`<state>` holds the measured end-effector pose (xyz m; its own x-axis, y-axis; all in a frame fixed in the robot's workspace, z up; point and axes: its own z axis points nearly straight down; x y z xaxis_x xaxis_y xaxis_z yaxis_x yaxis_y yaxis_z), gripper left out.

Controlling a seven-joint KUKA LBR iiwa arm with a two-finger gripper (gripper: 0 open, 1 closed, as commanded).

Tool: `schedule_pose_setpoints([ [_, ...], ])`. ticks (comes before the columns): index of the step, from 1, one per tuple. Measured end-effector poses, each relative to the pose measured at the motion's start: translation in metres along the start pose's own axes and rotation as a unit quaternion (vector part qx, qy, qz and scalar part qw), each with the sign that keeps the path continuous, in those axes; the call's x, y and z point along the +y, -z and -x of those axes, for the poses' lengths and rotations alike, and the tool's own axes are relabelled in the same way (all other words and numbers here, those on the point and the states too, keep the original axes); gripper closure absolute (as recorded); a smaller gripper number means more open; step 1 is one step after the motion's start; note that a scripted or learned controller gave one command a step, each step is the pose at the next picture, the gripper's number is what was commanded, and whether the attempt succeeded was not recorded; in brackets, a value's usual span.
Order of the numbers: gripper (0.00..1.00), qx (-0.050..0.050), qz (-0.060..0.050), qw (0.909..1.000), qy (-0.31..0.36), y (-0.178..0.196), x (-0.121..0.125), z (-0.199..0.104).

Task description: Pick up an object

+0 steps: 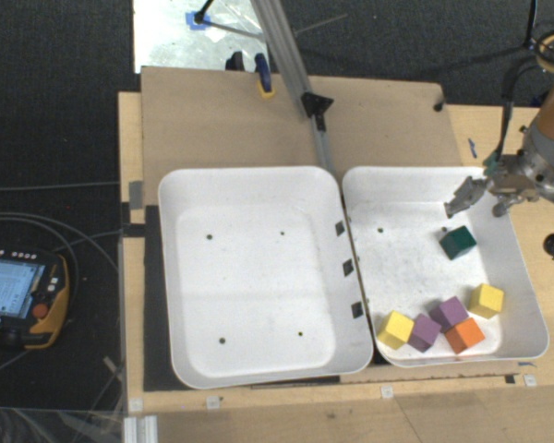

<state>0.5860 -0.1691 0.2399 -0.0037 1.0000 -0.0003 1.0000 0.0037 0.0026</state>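
Note:
A dark green cube (458,243) lies in the right bin (397,257), near its right wall. At the front of that bin sit two yellow cubes (396,329) (487,300), two purple cubes (451,311) (424,332) and an orange cube (463,336). My gripper (486,197) hangs over the bin's back right corner, a little above and behind the green cube. Its two fingers (462,198) are spread apart and hold nothing.
The left bin (249,275) stands beside the right one, joined by black clips (347,267). A grey pole (286,53) slants in from the back. A teach pendant (18,293) lies on the floor at the far left.

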Motion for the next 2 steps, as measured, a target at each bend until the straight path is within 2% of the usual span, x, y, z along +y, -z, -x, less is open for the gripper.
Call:
schedule_pose_setpoints([
  [1, 0.00, 0.000, -0.003, 1.0000, -0.002, -0.153, 0.018, 0.034],
  [2, 1.00, -0.001, 0.000, 1.0000, -0.001, -0.138, 0.020, 0.034],
])
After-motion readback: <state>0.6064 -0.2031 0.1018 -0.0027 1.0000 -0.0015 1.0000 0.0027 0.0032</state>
